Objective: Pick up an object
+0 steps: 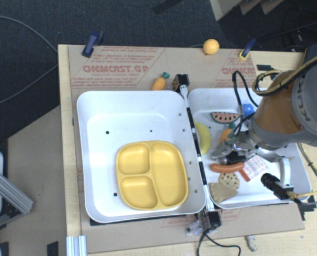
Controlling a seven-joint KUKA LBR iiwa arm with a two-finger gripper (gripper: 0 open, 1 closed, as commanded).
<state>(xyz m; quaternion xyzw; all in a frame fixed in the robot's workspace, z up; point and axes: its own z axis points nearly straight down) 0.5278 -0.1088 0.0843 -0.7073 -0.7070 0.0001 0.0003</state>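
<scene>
Yellow tray (152,173) fills left bin's (94,116) middle; tool (234,149), finger state unclear, low in crowded right bin (211,97).

dark carpet floor (35,15) around wooden bench (67,143)

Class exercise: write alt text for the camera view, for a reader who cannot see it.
A grey and orange robot arm reaches from the right into the right white bin, over toy food: a hot dog, banana, watermelon slice and cookie. The left white bin holds a yellow divided plate.
</scene>
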